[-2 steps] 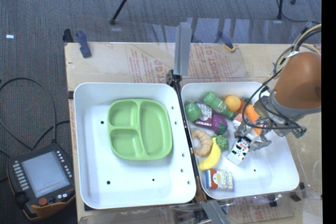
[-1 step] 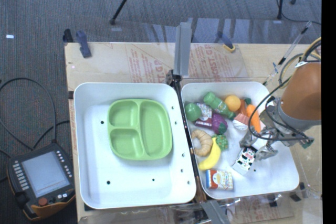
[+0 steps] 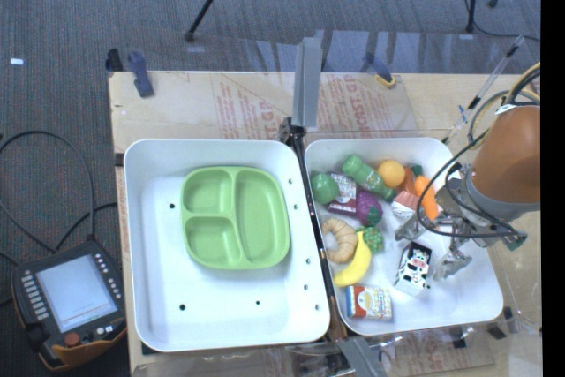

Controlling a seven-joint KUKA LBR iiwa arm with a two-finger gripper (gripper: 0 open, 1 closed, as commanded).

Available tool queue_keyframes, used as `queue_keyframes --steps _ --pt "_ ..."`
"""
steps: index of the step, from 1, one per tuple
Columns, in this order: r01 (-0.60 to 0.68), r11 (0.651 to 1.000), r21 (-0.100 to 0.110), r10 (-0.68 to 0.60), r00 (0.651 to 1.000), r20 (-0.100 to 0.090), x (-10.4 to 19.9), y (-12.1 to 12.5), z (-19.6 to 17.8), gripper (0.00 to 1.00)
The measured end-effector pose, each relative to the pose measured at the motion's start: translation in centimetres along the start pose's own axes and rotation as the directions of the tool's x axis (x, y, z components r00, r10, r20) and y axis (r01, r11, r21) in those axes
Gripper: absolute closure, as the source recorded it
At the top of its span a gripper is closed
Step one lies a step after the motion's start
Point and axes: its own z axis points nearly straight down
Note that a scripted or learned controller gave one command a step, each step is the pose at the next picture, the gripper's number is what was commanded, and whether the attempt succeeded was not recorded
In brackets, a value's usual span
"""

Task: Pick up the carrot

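Wooden table [image 3: 203, 101] carries two shallow white plastic bins side by side. Left bin [image 3: 150, 278] holds a light green three-compartment plastic tray [image 3: 236, 216], roughly centred. Right bin [image 3: 477, 300] holds the toy pile. Grey arm with orange band [image 3: 512, 159] sits over that bin's right edge. Fingers [image 3: 439, 250] hang spread apart, gripping nothing, near the bin's right side. Small orange toy carrot [image 3: 427, 197] lies just beyond the fingers, toward the bin's far edge, beside the orange ball [image 3: 392, 173]. Black-and-white milk carton [image 3: 412, 267] stands just left of the fingers. Yellow banana [image 3: 355, 266] lies by the bin's left wall.
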Motion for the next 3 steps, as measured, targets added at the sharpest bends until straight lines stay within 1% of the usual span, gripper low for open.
queue_keyframes --steps 1,2,3 --pt "0.014 1.0 0.0 -0.014 1.0 0.002 -3.4 -1.8 0.0 0.0" --pt "0.309 0.951 0.001 -0.309 0.951 0.002 -6.8 -4.2 -0.1 0.0" --pt "0.305 0.952 0.002 -0.305 0.952 0.008 -7.0 -4.1 -1.1 1.0"
